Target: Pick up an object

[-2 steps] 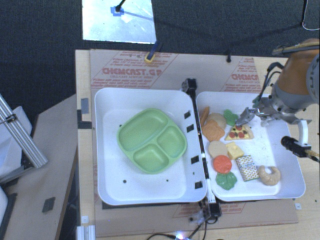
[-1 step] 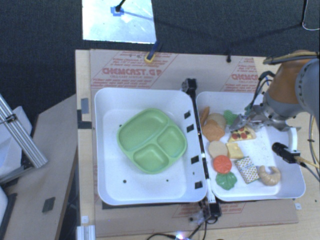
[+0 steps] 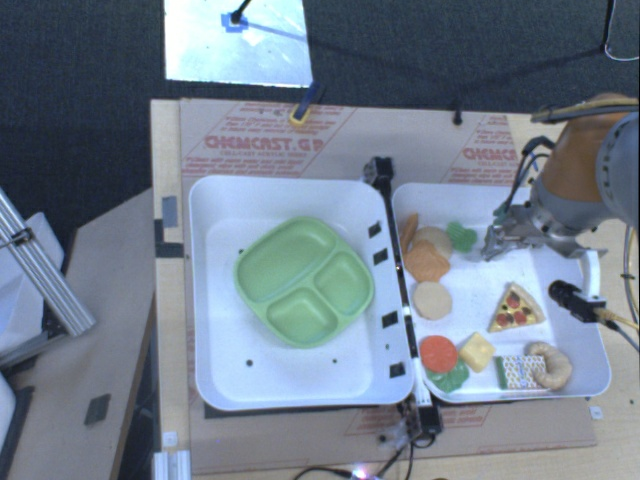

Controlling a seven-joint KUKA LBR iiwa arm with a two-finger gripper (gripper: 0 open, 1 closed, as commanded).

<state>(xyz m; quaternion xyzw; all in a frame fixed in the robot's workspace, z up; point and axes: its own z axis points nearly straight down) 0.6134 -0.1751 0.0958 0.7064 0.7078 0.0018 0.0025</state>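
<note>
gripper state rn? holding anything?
Two-finger gripper: over the right white bin, near the green toy piece; open or shut cannot be told; nothing seen held.

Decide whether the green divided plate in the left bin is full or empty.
Empty. The green divided plate shows only bare green in all three compartments; the toy food lies in the right bin.

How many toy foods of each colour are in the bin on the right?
Orange or tan: 4, a carrot stick, two round pieces and a pretzel
Green: 2
Red: 1, a tomato slice
Yellow: 1, a cheese block
Mixed colours: 2, a pizza slice and a sprinkled bar
Total: 10
</note>
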